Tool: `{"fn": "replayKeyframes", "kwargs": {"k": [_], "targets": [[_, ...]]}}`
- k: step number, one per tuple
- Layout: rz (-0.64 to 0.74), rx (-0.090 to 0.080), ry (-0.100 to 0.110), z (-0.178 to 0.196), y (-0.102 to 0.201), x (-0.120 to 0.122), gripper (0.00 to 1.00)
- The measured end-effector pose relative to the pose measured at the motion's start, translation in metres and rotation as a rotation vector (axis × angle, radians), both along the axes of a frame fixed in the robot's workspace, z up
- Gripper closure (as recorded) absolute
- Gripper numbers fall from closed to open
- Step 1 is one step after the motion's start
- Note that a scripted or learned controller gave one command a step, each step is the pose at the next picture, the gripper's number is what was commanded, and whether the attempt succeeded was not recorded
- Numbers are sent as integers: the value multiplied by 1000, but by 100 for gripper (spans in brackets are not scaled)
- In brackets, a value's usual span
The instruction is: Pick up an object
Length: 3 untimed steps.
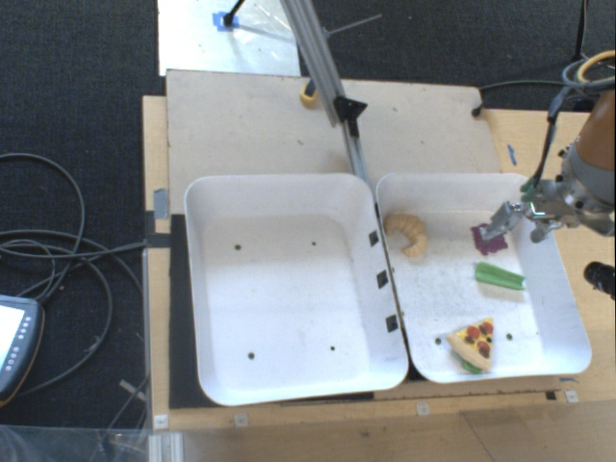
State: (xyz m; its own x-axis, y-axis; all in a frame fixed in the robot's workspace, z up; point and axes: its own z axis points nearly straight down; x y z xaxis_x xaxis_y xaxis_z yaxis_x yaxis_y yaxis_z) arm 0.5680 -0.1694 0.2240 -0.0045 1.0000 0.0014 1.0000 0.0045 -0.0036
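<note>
1. Bench (241, 123): carries 2 white bins side by side.
2. Left bin (289, 287): bare floor.
3. Right bin (558, 287): holds 4 items.
4. Arm (597, 162): reaches in from the right.
5. Gripper (515, 218): low at the right bin's upper right, just beside item 8; whether wide or narrow, cannot tell.
6. Pizza slice (474, 343): near the front wall.
7. Croissant (408, 232): by the divider.
8. Purple piece (491, 240): likely target, resting on the floor.
9. Green pod (500, 276): mid-bin.
10. Status: nothing lifted; grasp and raise remain.

A robotics lab: bench (241, 123) with white bins (289, 287), loose cables (67, 248).
</note>
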Motion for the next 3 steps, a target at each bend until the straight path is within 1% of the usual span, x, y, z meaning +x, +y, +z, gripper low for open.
{"fn": "replayKeyframes", "kwargs": {"k": [1,2,3], "targets": [[0,-1,-4,2,0,1,0],[-2,-1,-1,-47,-3,10,0],[-4,0,0,-89,-4,8,0]]}}
